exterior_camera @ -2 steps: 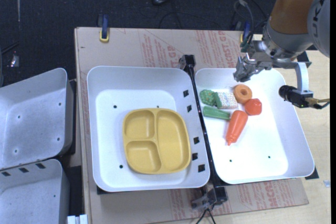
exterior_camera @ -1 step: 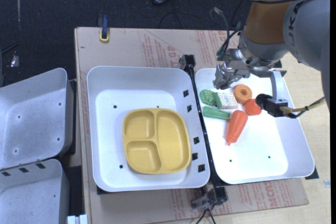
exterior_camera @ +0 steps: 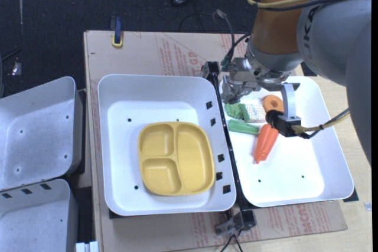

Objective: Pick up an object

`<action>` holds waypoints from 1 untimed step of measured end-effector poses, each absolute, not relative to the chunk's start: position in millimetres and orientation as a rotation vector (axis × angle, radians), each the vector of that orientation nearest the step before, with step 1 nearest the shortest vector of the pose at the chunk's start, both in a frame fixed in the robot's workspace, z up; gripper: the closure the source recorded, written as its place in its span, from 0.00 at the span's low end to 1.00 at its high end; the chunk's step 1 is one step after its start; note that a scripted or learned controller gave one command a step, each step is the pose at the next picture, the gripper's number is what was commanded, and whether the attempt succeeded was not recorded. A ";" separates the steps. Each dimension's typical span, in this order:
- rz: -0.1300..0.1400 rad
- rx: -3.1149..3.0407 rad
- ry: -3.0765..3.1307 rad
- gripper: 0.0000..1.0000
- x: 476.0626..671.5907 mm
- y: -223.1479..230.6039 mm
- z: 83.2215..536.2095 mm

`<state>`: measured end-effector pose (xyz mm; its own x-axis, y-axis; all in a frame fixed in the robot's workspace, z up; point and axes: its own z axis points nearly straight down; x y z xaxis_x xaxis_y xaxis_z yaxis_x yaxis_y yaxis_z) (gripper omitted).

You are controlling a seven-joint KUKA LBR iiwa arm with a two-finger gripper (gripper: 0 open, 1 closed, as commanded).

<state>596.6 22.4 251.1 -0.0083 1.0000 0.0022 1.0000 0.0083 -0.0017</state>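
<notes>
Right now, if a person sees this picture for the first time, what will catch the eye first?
First the big grey arm with its orange band, leaning in from the right over the right bin. Next the yellow divided plate, lying in the middle of the left bin. Then the orange toy carrot in the right bin, beside some green pieces.

One fixed camera looks down at a slant on my bench [exterior_camera: 153, 44], taking in both white bins [exterior_camera: 112, 144] side by side; my arm [exterior_camera: 331, 26] enters from its right.
</notes>
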 end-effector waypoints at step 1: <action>0.000 -2.210 -2.229 1.00 588.2 74.4 250.8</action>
